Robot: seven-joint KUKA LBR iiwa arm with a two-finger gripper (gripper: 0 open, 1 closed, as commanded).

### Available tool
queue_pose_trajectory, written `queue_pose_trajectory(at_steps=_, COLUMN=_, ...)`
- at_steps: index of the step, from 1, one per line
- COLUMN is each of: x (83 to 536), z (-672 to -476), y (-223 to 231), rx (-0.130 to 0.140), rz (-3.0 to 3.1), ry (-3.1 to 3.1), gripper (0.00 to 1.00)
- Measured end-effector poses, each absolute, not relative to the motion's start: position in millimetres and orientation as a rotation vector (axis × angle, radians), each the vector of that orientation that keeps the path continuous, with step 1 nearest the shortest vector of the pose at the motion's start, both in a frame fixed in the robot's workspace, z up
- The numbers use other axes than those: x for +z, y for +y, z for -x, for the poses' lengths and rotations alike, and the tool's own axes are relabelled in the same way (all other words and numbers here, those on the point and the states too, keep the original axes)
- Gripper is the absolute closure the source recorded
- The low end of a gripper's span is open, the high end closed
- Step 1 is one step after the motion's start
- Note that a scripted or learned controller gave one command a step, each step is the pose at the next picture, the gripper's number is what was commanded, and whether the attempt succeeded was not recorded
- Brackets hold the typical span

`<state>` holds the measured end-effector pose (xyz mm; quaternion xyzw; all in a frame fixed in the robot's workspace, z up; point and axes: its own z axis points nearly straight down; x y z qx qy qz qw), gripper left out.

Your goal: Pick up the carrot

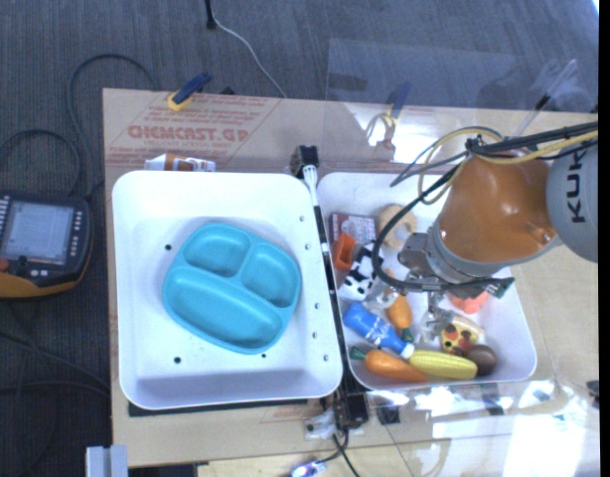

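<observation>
Carrot [392, 366]: orange, tapered, flat beside yellow corn [442, 367] | pincer [429, 301]: grip state unclear

I see dark grey carpet [106, 28] all around, black cables [86, 68] at ten o'clock, a handheld controller [37, 241] at nine.

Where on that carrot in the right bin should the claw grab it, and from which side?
Probably across the middle of the carrot, coming straight down from above. It lies flat near the front wall of the right bin, long and narrow, so closing across its width suits it. The corn cob touches its right end, and the blue bottle crowds it behind.
</observation>
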<state>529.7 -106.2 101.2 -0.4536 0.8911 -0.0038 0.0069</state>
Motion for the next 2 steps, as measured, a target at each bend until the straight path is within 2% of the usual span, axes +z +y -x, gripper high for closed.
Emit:
queue_pose_trajectory(at_steps=1, x=110.4, z=-530.4, y=-104.5, rx=-0.012, rz=1.418, ry=2.786, gripper=1.0)
queue_pose_trajectory(at_steps=2, x=109.9, z=-530.1, y=-104.3, rx=-0.01, rz=1.418, ry=2.786, gripper=0.0)
